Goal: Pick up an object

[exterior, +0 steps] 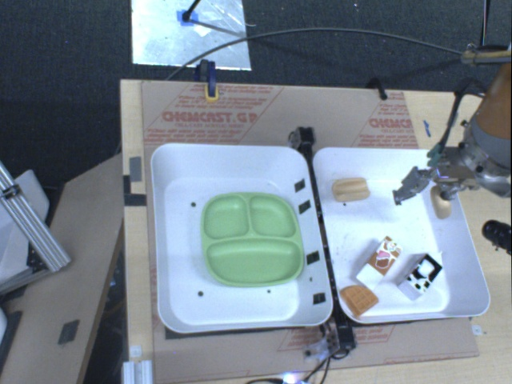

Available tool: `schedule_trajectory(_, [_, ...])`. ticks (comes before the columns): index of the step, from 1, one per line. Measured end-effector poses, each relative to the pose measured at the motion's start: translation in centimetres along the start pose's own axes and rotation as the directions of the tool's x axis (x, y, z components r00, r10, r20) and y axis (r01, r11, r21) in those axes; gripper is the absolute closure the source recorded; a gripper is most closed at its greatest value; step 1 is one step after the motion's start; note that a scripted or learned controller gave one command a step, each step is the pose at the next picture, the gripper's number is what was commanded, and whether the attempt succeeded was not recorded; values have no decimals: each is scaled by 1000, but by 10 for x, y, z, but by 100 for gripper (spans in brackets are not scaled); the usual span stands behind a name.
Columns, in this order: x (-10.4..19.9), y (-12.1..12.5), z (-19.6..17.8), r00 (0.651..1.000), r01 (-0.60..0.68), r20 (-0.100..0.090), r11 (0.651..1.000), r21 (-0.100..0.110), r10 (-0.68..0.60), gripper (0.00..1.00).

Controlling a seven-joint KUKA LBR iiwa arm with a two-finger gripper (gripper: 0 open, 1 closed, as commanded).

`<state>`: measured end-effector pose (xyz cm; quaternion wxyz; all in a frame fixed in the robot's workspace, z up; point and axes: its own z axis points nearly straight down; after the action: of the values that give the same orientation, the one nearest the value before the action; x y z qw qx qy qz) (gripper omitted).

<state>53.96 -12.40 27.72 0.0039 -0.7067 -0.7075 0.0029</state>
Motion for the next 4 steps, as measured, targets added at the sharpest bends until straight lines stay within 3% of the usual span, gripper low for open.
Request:
schedule_trajectory(1, [0, 2, -6, 1000, 2, 2, 1000, -12, -2, 0])
schedule_trajectory(3, [-13, 14, 107, 1000, 0, 1, 1000, -7, 0, 0])
schedule_trajectory(4, [-9, 4, 161, 1000, 0, 0, 1000, -6, 0, 0])
